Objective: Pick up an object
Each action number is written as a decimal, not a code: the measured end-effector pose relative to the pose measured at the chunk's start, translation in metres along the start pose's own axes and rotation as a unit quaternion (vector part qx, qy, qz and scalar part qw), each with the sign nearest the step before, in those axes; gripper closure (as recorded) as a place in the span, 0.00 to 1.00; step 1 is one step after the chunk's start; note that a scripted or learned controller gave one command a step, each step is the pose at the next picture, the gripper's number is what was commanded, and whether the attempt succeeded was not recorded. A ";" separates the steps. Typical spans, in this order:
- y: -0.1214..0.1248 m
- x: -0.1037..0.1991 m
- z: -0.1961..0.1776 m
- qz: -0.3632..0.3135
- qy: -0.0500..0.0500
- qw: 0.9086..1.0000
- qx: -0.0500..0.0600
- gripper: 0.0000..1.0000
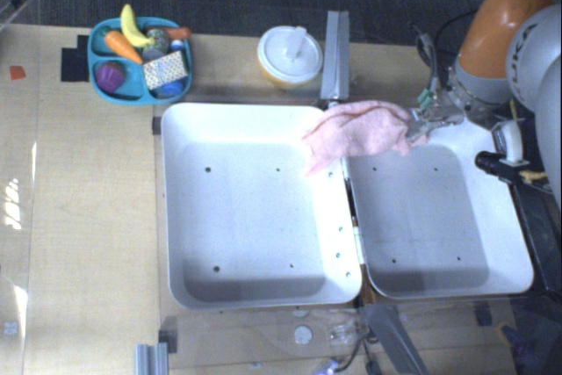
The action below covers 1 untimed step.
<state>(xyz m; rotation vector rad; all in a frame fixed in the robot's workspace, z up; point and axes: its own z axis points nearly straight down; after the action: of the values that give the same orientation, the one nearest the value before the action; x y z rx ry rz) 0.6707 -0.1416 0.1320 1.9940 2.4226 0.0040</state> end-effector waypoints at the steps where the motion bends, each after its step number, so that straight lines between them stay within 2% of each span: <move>1: 0.002 0.009 -0.037 -0.027 -0.001 1.000 -0.001 1.00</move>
<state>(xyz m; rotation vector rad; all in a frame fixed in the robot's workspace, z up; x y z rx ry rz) 0.6712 -0.1323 0.1686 1.9255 2.4750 0.0041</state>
